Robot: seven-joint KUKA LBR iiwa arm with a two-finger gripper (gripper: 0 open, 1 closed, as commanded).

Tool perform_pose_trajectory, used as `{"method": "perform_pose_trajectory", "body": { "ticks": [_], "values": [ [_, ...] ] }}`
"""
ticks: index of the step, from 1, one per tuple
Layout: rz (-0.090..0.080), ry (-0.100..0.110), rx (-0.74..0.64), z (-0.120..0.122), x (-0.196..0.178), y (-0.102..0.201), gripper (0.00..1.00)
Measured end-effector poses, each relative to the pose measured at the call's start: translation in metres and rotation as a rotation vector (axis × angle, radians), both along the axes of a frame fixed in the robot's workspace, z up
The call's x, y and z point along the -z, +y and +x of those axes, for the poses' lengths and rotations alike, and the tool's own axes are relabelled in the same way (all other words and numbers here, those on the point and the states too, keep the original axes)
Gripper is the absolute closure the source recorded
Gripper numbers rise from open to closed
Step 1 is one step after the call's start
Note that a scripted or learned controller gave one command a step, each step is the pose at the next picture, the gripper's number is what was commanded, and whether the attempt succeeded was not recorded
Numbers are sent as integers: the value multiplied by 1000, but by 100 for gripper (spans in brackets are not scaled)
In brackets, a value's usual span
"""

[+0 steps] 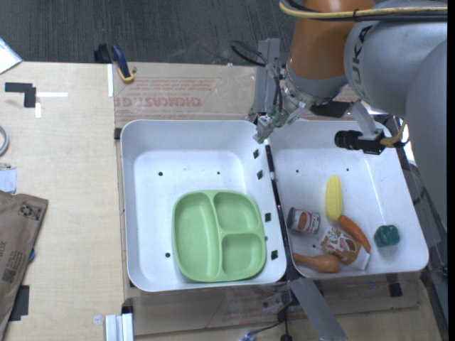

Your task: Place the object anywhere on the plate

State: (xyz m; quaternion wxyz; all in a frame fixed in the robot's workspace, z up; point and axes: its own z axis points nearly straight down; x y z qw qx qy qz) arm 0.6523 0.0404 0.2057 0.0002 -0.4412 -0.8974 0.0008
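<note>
Currently, gripper (pixel 266 126): poised over the divider at the bins' far edge; finger state cannot be told, nothing seen held. Plate (pixel 217 235), green, 3 compartments: left bin (pixel 142 190), near edge, bare. Right bin (pixel 370 169), near edge: corn (pixel 332 197), can (pixel 304 221), carrot (pixel 353 231), likely awaiting pickup. Arm lettering "KU"; can label unreadable.

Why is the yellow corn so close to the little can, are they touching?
Apart. The camera view shows a strip of white bin floor between the corn and the can; the corn stands up and to the right of it.
</note>
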Motion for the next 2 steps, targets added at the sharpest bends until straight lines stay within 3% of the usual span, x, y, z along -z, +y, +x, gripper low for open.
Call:
{"method": "perform_pose_trajectory", "body": {
  "ticks": [1, 2],
  "values": [
    [0, -1, -167, -25, -4, 73, 100],
    [0, -2, 22, -51, -53, 91, 100]
  ]
}}
